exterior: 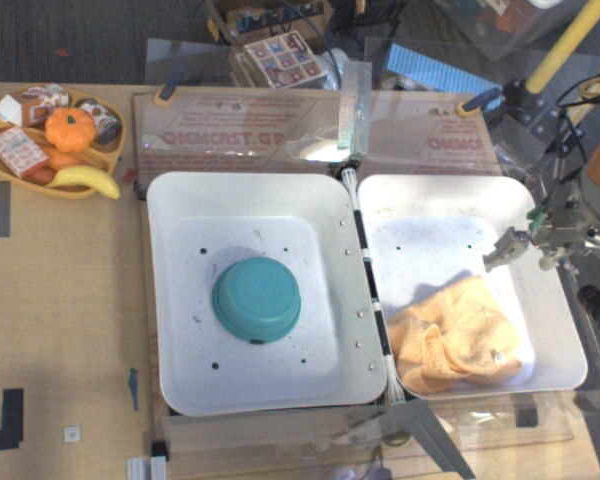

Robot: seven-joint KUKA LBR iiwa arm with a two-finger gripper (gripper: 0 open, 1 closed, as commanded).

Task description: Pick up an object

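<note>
A teal bowl [257, 299] lies upside down in the middle of the left bin [180, 208]. A crumpled orange cloth [458, 339] sits in the near part of the right bin [420, 203]. My gripper [520, 257] hangs over the right side of the right bin, above and to the right of the cloth. Its fingers [498, 252] are spread, it is open, and nothing is between them.
An orange tray [0, 154] with a banana, a small pumpkin and packets sits on the bench at the far left. Clear plastic panels [250, 133] stand behind both bins. Cables and a yellow pole [575, 30] crowd the right side near the arm.
</note>
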